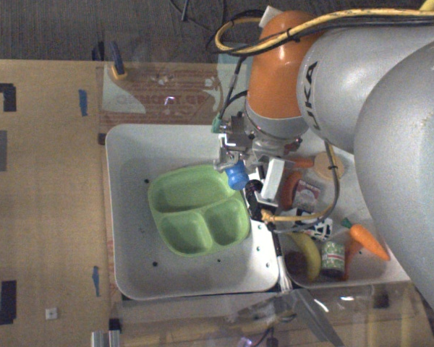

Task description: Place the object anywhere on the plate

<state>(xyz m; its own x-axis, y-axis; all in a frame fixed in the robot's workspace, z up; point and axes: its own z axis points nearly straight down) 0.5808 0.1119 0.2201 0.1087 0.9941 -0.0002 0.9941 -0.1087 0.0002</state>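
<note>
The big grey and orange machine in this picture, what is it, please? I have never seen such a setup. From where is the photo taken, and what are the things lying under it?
It is a robot arm, grey with an orange band, reaching in from the right. One camera, fixed above the bench, looks down at a slant. On the bench sit two shallow white bins side by side. The left bin holds a green plate divided into three compartments. The right bin holds toy food: a banana, a carrot and some small packets. The arm ends in a gripper, now over the plate's right edge. A small blue object sits at its tip, but whether it is truly gripped is hard to tell here.
</note>
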